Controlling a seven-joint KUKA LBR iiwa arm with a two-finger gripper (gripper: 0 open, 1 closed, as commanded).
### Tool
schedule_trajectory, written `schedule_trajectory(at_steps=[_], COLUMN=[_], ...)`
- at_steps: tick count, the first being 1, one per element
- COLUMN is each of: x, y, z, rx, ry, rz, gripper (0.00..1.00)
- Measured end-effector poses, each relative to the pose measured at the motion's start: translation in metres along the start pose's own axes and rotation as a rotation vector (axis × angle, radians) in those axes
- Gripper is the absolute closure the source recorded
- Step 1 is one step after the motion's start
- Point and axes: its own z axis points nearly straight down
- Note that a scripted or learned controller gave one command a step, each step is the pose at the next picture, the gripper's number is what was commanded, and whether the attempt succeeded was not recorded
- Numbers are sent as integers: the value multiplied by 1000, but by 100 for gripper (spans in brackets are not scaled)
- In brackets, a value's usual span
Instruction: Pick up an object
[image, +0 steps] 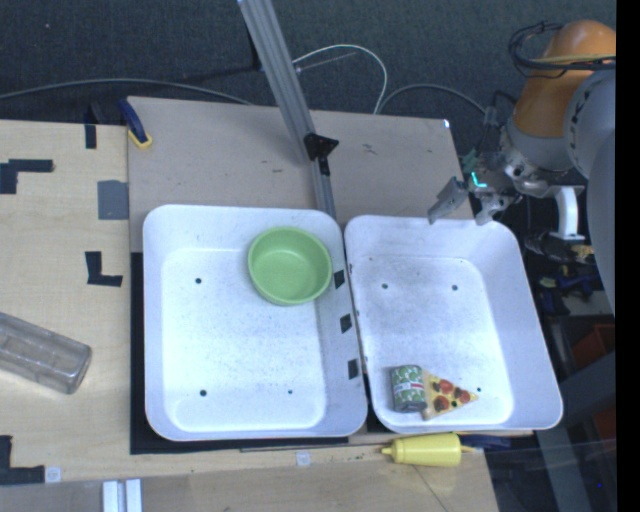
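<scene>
Counting two white bins (170, 300) — one green bowl (290, 265), one can (407, 388), one pizza slice (447, 395).

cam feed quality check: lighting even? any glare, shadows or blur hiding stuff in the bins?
Camera view: lighting soft and even, no hard glare on the white bins. Green bowl casts only a faint shadow. The whole frame is slightly soft and grainy; the print on the small can and the pizza-slice toy can't be read. The end effector at the right bin's far rim looks a bit blurred.
</scene>
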Motion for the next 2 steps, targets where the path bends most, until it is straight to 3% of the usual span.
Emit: schedule_trajectory(at_steps=[1,2], x=[4,2], y=[-3,-3], z=[65,106], rx=[6,9], ry=[2,-2], rz=[0,3], gripper=[0,0])
